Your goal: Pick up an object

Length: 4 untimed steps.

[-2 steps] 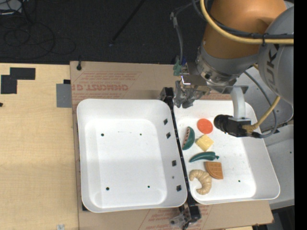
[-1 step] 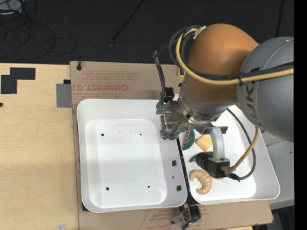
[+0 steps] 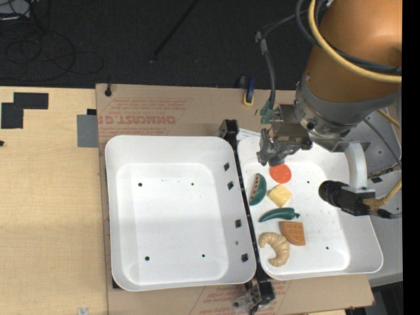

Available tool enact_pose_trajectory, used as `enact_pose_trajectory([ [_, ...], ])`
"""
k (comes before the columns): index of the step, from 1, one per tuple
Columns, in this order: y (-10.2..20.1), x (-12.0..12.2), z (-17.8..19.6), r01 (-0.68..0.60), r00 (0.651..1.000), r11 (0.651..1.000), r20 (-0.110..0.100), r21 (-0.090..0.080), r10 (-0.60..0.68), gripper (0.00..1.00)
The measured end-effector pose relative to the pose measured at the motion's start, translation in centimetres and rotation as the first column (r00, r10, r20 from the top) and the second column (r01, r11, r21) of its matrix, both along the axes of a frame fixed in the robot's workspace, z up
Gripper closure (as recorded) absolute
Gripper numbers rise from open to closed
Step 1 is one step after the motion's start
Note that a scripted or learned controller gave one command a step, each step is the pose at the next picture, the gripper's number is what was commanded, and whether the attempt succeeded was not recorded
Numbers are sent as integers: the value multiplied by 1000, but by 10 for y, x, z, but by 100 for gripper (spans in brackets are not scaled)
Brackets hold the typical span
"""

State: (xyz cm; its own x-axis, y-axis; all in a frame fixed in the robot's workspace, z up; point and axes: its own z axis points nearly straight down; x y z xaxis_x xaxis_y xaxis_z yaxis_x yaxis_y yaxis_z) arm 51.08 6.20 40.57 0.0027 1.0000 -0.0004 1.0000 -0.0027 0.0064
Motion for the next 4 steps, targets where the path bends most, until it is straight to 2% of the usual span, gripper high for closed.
enact_pose_trajectory([
  [1,60,26,119,-9,1000,1000,5,4,9,100],
  [2,103,-3,133,-9,1000,1000,-8,1,9,100],
  [3,102,-2,131,-6,1000,1000,-11,-1,6,0],
  [4,102,-2,141,-12,1000,1000,-13,-2,12,100],
])
